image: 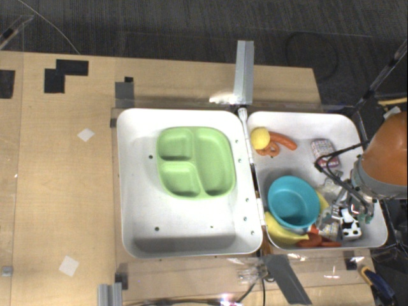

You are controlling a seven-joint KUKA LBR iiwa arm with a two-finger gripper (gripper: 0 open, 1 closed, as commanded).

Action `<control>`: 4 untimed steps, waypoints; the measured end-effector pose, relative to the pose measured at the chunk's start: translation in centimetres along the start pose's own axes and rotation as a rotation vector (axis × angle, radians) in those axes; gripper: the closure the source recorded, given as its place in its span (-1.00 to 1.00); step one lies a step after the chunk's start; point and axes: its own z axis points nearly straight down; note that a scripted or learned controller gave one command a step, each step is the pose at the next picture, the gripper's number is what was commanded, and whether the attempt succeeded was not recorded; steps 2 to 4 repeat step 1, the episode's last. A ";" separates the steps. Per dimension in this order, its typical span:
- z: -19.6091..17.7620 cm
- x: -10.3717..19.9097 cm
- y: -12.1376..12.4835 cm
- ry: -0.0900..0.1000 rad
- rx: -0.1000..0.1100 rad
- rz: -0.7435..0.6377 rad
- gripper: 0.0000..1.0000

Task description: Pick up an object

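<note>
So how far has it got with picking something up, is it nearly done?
Done: the arm has reached into the right bin, and its gripper sits low by the blue bowl. In hand: nothing visibly; the clutter there hides any grasp. Left: gripping and lifting something. The yellow ball and the green tray in the left bin lie untouched.

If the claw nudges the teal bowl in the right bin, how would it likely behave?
The teal bowl looks like stiff, light plastic. It sits tilted on a yellow dish, so it may well slide or tip. Its smooth, rounded wall probably offers the claw little grip.
</note>
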 end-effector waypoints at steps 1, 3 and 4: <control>-0.5 0.6 3.0 -0.026 0.016 -0.301 -1.00; -0.5 0.6 3.0 -0.026 0.016 -0.301 -1.00; -0.5 0.6 3.0 -0.026 0.016 -0.301 -1.00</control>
